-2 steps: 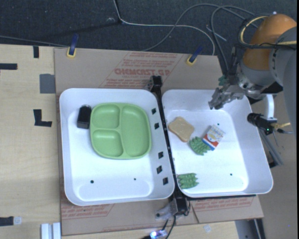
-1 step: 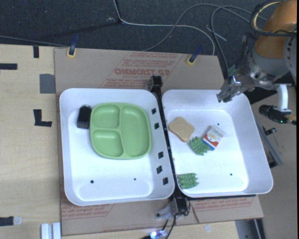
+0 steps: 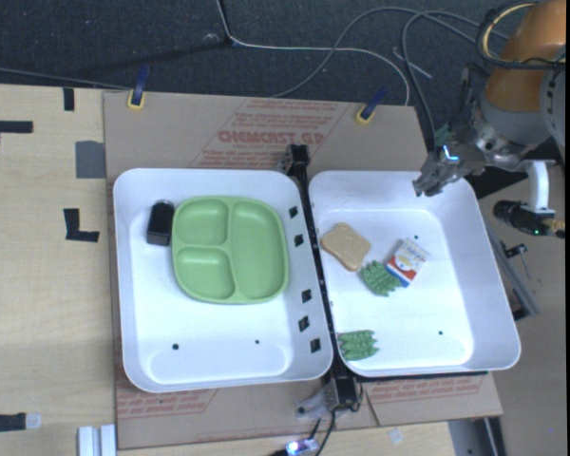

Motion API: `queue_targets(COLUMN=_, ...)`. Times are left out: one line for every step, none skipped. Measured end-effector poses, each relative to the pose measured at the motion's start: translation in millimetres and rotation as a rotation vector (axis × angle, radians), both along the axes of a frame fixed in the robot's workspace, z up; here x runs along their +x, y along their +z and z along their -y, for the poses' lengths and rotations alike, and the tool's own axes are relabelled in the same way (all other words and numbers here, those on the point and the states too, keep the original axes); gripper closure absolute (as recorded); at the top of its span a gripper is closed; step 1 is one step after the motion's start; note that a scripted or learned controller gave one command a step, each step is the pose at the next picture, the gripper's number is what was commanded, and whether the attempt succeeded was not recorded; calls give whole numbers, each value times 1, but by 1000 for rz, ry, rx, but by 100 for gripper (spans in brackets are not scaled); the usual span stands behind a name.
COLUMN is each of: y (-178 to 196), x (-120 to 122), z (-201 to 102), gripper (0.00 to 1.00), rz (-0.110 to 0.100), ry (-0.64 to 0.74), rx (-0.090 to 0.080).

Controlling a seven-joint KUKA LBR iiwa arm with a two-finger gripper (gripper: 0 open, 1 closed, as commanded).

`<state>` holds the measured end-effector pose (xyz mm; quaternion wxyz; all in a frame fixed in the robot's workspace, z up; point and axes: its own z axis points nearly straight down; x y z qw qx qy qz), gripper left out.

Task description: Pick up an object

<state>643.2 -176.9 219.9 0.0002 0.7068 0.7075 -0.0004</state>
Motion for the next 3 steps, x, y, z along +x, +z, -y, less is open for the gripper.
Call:
queue_targets(y=10, x=-5, z=-50, gripper=100, rz=0, ry=5, rx=2)
queue_targets(y=1, x=-16, z=-97, gripper=100, rz=-2, ry=4, rx=2)
queue_targets(y=4, x=-31, z=-144, gripper=100, rz=-2, ry=4, rx=2)
